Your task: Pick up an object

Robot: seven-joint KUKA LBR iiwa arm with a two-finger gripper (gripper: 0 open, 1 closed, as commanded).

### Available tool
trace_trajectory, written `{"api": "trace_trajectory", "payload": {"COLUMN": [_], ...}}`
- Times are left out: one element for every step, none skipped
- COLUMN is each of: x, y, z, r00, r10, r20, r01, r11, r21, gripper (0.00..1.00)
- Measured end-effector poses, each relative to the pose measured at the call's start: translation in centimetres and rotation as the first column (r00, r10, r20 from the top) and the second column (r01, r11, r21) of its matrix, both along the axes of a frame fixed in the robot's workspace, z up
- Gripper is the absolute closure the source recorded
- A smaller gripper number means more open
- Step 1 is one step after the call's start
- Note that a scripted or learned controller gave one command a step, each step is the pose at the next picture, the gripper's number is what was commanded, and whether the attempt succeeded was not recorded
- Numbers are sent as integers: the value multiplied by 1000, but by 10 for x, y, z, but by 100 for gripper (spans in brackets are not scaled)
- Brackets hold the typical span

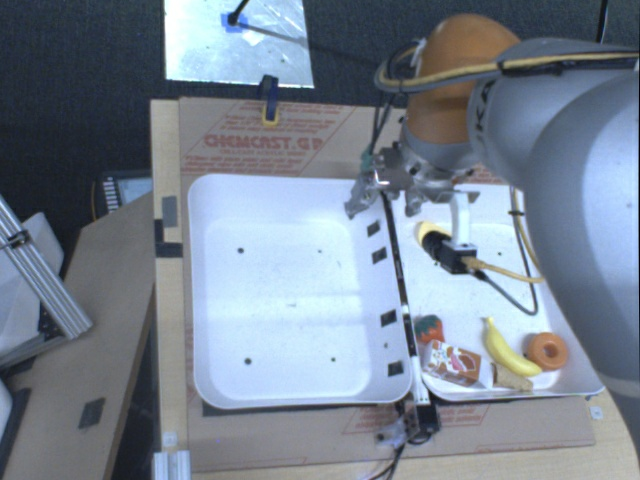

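Now several candidate objects are lying in the right bin (560, 383): one banana (503, 350), one orange ring (547, 350), one printed snack packet (455, 365) and one small red-and-green piece (430, 327), all clustered near its front edge. The gripper (388, 200) is hovering well apart from them, over the divide by the left bin (200, 268); whether its jaws are spread, I cannot tell. Descending here, it is probably risking striking a rim and grasping nothing.

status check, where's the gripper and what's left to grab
Gripper above the divider at the bins' far end, holding nothing visible. Banana, orange ring, snack packet lie in right bin's near corner.
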State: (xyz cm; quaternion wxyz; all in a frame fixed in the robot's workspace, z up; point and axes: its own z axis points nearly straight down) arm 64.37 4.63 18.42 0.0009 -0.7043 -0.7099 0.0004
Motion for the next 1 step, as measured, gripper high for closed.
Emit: {"api": "trace_trajectory", "payload": {"x": [26], "y": [11], "z": [1], "r00": [1000], "r10": [-1], "r20": [6], "r01": [1], "r11": [1000], "r21": [0], "gripper": [0]}}
